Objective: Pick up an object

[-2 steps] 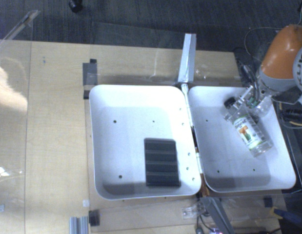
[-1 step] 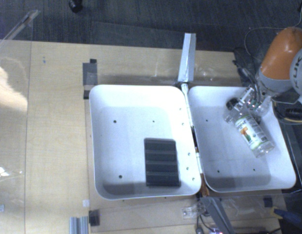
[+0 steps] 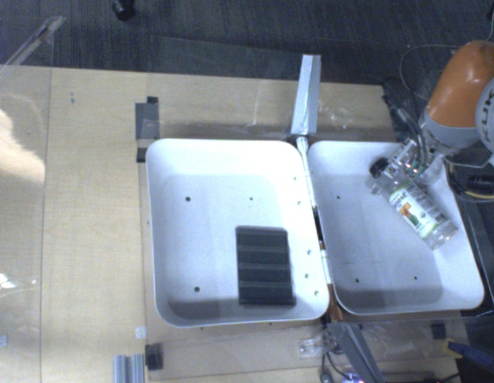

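the end effector (image 3: 406,164) hung low over the far part of the right bin (image 3: 350,262), just above the upper end of a clear plastic bottle (image 3: 422,212); whether it was spread or pinching could not be told. the bottle, one in number, lay tilted on that bin's floor near its right wall. the left bin (image 3: 191,174) held one black ridged block (image 3: 264,266) toward its near edge. the two white bins sat side by side, touching, on the wooden tabletop (image 3: 87,214).
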`<control>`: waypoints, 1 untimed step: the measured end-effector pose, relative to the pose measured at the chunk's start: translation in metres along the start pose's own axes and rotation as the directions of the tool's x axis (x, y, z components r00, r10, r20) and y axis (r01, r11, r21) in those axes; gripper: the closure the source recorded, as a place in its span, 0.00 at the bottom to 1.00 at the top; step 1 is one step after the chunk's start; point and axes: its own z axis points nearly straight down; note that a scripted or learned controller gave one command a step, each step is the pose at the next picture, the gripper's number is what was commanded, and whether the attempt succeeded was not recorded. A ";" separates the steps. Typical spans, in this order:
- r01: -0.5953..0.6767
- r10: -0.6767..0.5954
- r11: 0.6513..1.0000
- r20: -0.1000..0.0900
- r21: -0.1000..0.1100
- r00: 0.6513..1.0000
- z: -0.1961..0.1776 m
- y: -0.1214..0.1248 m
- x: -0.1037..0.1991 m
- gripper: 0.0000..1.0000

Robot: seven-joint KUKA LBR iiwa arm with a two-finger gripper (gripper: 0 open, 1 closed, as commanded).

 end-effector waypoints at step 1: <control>0.131 -0.131 0.991 0.018 -0.006 0.991 -0.082 0.024 0.023 1.00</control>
